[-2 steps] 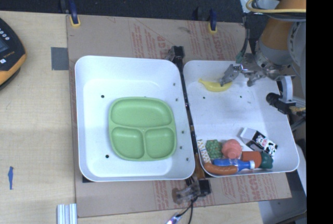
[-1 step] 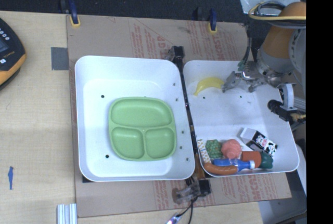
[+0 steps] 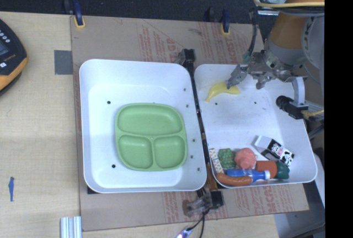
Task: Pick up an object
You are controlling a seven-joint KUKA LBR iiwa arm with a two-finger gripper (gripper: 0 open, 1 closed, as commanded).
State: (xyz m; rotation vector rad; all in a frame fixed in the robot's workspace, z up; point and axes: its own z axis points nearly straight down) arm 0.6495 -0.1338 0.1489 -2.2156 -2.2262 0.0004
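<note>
Grey arm w/ orange band reached in from right; tool (image 3: 247, 78) was low over far end of right bin (image 3: 298, 137), fingers spread, nothing between them. Yellow banana-shaped obj (image 3: 219, 90) lay on bin floor just left of the tool, touching or nearly touching one fingertip, can't tell which. Pile of toy food (image 3: 248, 166) sat at near edge of same bin. Left bin (image 3: 94, 121) held green divided plate (image 3: 150, 136). Both bins on tabletop (image 3: 33, 137).

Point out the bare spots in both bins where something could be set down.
Right bin: bare middle floor between the yellow piece by the gripper and the toy pile crowding the near edge. Left bin: bare far strip and left margin around the green divided plate.
</note>
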